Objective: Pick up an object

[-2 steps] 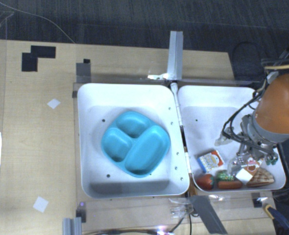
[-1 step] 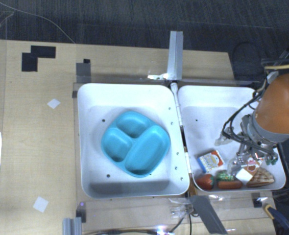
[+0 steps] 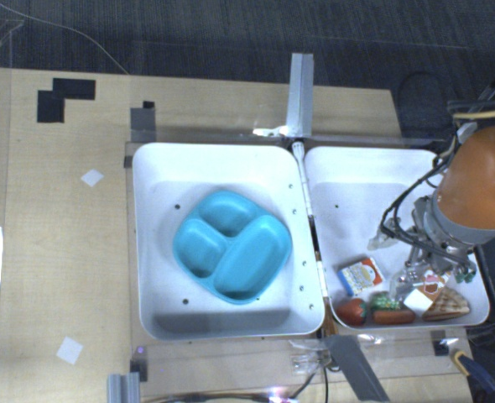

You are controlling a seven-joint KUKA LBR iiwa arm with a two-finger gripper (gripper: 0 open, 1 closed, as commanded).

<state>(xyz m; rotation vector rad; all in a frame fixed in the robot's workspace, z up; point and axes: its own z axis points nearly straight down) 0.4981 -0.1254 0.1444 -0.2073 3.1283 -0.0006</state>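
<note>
At lower right, I hold the gripper [image 3: 421, 277] low over a cluster of toy food [image 3: 398, 300] in the right bin [image 3: 356, 175]; I cannot tell its fingers' state, so I would center on one piece before closing.

arm [image 3: 482, 183] cut off at right edge, small white item [image 3: 418, 299] partly hidden beneath it

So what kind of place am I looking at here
Most likely a robotics lab bench set up for picking trials. Two white bins sit side by side on a wooden bench, a grey and orange robot arm reaches into the right one, and loose cables run across dark carpet behind.
</note>
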